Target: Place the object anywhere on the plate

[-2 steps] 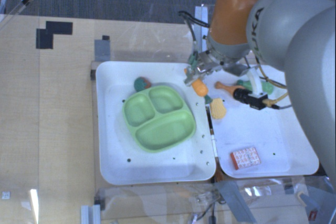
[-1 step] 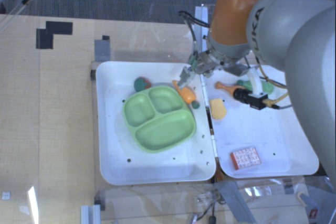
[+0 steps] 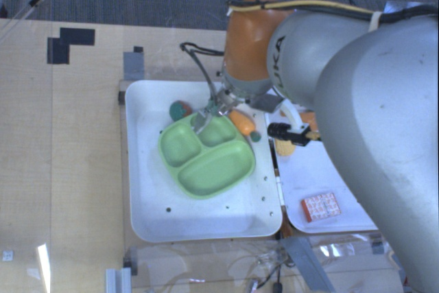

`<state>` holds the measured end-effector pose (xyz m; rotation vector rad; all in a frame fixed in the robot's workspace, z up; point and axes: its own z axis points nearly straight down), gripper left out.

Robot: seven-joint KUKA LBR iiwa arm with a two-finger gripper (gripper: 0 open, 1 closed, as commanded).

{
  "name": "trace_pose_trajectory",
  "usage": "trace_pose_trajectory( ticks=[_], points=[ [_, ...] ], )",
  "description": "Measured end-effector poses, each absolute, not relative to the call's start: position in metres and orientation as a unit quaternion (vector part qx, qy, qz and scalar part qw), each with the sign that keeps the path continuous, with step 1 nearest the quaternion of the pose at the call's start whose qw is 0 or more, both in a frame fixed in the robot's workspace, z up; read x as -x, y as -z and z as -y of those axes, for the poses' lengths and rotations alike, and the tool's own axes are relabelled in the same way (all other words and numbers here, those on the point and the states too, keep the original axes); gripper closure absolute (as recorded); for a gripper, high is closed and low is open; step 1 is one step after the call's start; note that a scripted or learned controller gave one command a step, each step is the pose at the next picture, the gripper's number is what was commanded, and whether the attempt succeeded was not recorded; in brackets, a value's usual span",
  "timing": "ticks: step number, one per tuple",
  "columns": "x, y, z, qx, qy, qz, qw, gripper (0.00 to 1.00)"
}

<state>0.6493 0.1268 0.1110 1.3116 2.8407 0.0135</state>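
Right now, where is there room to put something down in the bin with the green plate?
The left bin has bare floor along its front edge below the plate, and a strip down its left wall. The plate's big front compartment looks bare too. It is crowded at the back right, where the gripper, a carrot and a red-green thing sit close together.

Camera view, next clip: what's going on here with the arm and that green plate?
The KUKA arm reaches in from the right, its hand low over the top edge of the green divided plate in the left white bin. An orange carrot-like object lies just off the plate's upper right rim, and a small red and green object sits by its upper left edge. Nothing lies on the plate yet. A red patterned block sits in the right bin.
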Motion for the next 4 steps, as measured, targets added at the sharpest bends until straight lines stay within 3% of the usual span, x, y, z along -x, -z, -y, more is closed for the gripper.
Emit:
trace_pose_trajectory(
  ticks=[1,3,4],
  points=[
    [-0.649,-0.119,-0.125,-0.419,-0.0035,-0.908,0.007,1.0],
    [-0.646,-0.094,-0.122,-0.432,-0.0074,-0.902,0.003,1.0],
    [-0.667,-0.093,-0.125,-0.393,-0.0048,-0.92,0.0,1.0]
  ],
)
